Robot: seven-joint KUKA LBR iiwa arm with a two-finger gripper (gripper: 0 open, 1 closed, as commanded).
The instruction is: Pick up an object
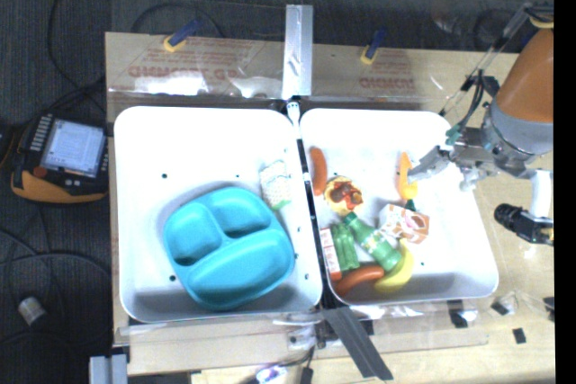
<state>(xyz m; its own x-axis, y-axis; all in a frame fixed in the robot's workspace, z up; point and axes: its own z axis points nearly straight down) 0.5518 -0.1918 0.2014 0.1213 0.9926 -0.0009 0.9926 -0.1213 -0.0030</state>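
The right bin (378,132) holds a heap of toy food. An orange carrot (403,172) lies near its middle, and a reddish sausage (318,168) lies along its left wall. Beside them are a brown round piece (343,192), green bottles (364,235) and a small carton (403,225). At the front are a banana (399,272) and a red hot dog (355,277). My gripper (438,159) hangs over the bin's right side, just right of the carrot, with nothing seen in its grasp. The arm's orange band (533,85) is behind it.
The left bin (135,193) carries a blue divided tray (229,243) and a small white-green packet (275,184) near the shared wall. A metal post (298,49) stands behind the bins. A handheld device (63,153) lies on the floor to the left.
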